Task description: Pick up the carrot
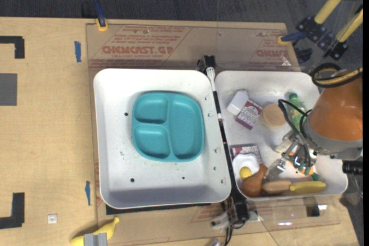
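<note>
Carrot [294, 103], going by its green top, lay in the right bin [262, 82] toward the far right wall, body running under the wrist, just behind the gripper [293, 156], whose opening couldn't be told amid clutter.

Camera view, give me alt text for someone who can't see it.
A grey robot arm with an orange band reaches from the right into the right white bin, its gripper low among cluttered toy foods and small boxes. The left white bin holds a teal divided plate.
</note>
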